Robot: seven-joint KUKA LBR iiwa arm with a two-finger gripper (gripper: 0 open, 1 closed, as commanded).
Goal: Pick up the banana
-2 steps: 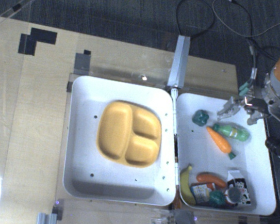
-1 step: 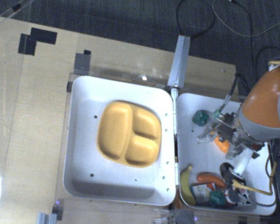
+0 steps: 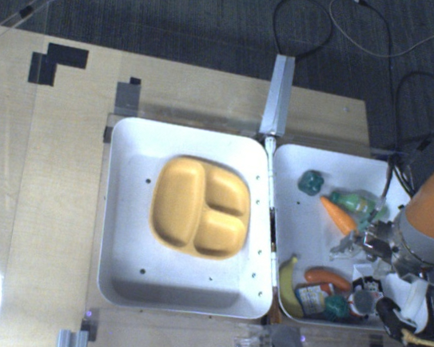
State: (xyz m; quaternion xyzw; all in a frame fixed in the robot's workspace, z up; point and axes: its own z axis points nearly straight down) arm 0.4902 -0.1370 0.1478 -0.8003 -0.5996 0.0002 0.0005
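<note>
Clearly we have the banana (image 3: 287,285) lying in the right bin (image 3: 291,220), curved along that bin's left wall near its front corner, with a packet (image 3: 310,300) and a red sausage-like toy (image 3: 327,277) touching or just beside it. Our gripper (image 3: 369,245) hovers further right, near the carrot (image 3: 338,215); we cannot tell how its fingers stand. We judge the reach not yet made. We should come straight down across the banana's middle, since the wall crowds one side and clutter the other. Open room lies above, and over the left bin's yellow tray (image 3: 201,206).
</note>
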